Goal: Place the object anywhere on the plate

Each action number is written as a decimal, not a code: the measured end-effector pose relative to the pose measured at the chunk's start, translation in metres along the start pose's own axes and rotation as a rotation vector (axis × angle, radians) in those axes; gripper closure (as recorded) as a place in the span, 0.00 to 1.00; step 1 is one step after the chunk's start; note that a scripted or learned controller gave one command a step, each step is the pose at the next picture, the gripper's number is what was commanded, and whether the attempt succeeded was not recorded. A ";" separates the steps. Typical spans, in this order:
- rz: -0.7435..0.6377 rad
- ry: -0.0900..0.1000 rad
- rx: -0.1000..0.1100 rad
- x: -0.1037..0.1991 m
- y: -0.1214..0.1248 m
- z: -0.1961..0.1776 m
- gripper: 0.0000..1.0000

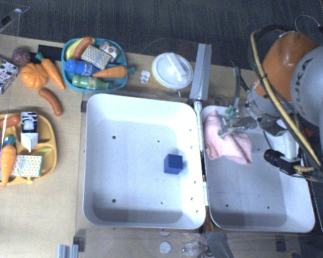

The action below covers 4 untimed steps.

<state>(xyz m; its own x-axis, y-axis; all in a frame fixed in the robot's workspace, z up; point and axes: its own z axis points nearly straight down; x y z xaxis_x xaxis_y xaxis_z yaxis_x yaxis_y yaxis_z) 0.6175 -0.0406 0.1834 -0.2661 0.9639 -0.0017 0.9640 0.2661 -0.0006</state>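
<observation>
Jaws over crumpled pink cloth [227, 142]

Left bin [101, 148]: open floor around blue cube [173, 164]. Right bin [266, 216]: pink cloth [227, 145] crowds far-left corner.

Bright, even light from above. The white bins [146, 113] glare slightly, with soft shadows along their near walls. The picture is a little soft and grainy.

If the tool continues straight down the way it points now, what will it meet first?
Most likely the pink cloth in the right bin: the tool sits directly over its upper edge. Depth is unclear, so it may already touch it.
</observation>
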 end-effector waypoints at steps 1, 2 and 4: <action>-0.008 0.000 -0.004 0.001 0.002 -0.041 1.00; -0.412 0.000 -0.003 0.055 0.012 -0.036 1.00; -1.217 0.000 -0.006 0.161 0.012 -0.045 1.00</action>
<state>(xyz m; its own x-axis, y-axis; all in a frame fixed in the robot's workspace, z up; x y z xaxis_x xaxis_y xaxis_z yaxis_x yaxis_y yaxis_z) 0.5860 0.1179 0.2277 -0.9964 0.0845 -0.0033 0.0845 0.9964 0.0027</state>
